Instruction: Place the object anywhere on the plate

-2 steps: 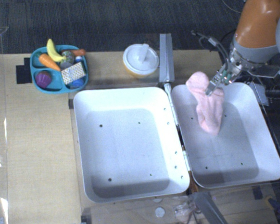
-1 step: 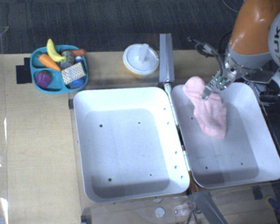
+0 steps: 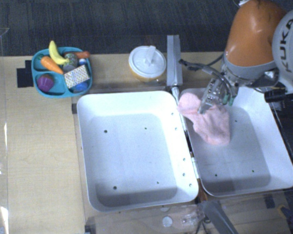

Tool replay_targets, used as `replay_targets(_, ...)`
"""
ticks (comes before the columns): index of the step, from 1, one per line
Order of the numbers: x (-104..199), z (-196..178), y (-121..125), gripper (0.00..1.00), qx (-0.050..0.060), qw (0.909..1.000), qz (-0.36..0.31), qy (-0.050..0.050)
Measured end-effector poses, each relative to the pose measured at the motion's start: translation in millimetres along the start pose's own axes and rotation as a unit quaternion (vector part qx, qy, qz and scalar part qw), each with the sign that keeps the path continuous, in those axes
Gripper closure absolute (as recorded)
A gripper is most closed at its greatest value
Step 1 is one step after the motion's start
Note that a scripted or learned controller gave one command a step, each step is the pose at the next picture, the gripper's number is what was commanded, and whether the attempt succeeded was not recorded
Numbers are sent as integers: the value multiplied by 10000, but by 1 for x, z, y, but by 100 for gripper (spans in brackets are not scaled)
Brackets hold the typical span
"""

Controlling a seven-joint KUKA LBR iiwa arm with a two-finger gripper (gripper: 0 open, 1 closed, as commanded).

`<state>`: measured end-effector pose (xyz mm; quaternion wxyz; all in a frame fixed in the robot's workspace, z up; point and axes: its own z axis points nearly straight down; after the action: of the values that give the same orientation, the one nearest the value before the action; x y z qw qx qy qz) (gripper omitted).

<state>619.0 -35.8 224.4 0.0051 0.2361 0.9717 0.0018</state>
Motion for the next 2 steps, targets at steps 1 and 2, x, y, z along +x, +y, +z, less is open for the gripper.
replay_targets(1, 38, -3, 31, 100, -10, 9801, -1985, -10)
replay_targets(2, 62, -8, 65, 100, -13, 9718, -2357, -9)
